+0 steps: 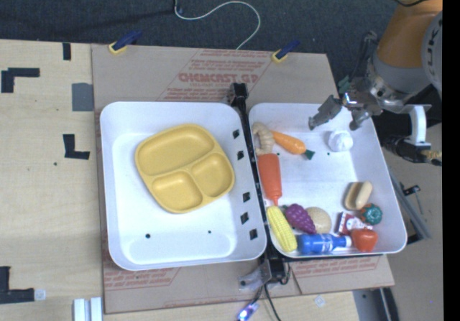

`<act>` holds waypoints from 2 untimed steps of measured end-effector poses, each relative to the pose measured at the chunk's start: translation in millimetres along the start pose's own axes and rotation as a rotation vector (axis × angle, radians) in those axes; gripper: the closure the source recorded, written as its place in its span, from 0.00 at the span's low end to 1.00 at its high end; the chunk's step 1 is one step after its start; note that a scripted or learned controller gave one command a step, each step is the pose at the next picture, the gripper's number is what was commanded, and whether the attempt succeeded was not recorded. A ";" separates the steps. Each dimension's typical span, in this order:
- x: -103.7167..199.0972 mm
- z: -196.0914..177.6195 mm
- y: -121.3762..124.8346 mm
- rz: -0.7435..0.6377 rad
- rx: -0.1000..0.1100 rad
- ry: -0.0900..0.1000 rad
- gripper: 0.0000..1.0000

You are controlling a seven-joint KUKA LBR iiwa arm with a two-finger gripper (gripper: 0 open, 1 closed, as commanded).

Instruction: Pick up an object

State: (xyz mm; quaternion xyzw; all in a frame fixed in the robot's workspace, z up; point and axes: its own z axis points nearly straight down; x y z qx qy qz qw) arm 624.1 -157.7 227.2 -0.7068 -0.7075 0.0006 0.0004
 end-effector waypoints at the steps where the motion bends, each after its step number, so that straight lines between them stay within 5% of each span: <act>1: 5.0 -208.2 -81.7 0.000 -0.018 -0.004 0.00; 2: 6.1 -207.1 -79.9 -0.001 -0.002 -0.002 1.00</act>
